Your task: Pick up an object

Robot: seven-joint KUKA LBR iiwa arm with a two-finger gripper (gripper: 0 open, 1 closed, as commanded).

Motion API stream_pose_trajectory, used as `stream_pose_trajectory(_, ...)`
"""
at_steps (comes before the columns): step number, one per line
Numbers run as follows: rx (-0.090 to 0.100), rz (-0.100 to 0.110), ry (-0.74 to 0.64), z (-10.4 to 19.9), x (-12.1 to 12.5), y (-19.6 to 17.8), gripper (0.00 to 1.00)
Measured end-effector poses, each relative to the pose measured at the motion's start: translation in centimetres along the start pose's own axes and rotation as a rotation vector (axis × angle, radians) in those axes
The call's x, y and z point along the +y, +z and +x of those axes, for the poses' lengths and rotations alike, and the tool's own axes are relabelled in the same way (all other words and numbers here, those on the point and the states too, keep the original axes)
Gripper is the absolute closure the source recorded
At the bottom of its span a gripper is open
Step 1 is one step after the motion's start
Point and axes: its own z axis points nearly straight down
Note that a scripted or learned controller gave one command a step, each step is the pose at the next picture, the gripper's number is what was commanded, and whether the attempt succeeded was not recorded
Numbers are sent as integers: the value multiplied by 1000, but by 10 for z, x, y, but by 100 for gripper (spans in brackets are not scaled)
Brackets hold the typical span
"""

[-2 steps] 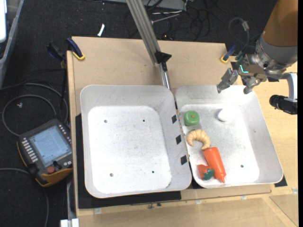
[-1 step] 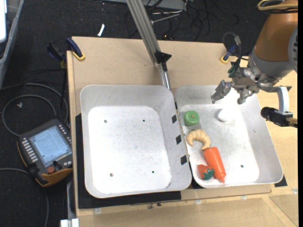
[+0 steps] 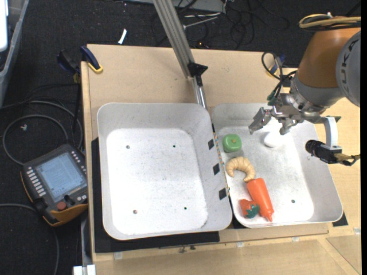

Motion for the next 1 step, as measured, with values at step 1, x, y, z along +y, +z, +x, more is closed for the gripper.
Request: stream_pose_trajectory(1, 1, 2, 0, 7, -7, 60, 0)
